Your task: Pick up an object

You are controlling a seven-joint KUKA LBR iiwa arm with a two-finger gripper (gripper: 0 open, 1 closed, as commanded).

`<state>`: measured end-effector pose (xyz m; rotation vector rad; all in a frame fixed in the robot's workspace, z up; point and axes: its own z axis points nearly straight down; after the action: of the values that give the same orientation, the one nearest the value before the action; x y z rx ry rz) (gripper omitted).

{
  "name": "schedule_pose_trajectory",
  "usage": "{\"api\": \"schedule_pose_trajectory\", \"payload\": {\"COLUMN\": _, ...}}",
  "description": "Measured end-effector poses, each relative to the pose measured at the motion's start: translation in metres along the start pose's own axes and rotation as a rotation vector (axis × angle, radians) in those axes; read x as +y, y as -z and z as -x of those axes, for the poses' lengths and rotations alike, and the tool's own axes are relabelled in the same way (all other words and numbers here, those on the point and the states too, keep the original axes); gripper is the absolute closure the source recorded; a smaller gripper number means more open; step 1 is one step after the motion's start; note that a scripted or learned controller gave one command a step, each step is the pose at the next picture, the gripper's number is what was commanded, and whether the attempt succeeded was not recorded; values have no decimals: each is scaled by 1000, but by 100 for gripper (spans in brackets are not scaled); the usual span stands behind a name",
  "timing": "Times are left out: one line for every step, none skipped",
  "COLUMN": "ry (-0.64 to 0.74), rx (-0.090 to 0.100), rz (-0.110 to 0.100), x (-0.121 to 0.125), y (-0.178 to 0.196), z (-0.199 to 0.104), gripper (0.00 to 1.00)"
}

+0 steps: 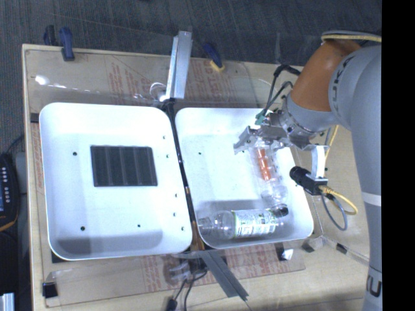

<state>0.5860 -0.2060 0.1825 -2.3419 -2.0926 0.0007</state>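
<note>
Dark grey carpet floor around a pale wood table, printed red lettering on its top, clear sheet over part of it. Blue clamps on the far edge, a grey metal bar standing between the bins at the back. Chair castors at the top edge, cut off.

Grey arm with orange band comes in from the right, large, cut by the frame edge. Left bin white, shallow, holds a dark ribbed rectangular pad near its middle. Right bin white, touching the left one along a black seam.

Two clear plastic bottles in the right bin. The lying bottle rests on its side along the near wall, white label, dark cap toward the right. The slim bottle has an orange label, lies lengthways near the right wall, top end under the gripper.

Gripper sits over the far right part of the right bin, just above the slim bottle's upper end. Jaws are lost in metal clutter and glare; cannot tell if wide or narrow, or whether they touch the bottle. Cables near the wrist, yellow one trailing off the bin's right side.
</note>
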Motion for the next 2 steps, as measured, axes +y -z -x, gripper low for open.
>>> {"api": "schedule_pose_trajectory", "payload": {"ry": 14, "rx": 0, "rz": -4, "x": -74, "y": -40, "z": -6, "gripper": 0}}
{"api": "schedule_pose_trajectory", "payload": {"ry": 63, "rx": 0, "rz": 1, "x": -86, "y": 36, "z": -6, "gripper": 0}}
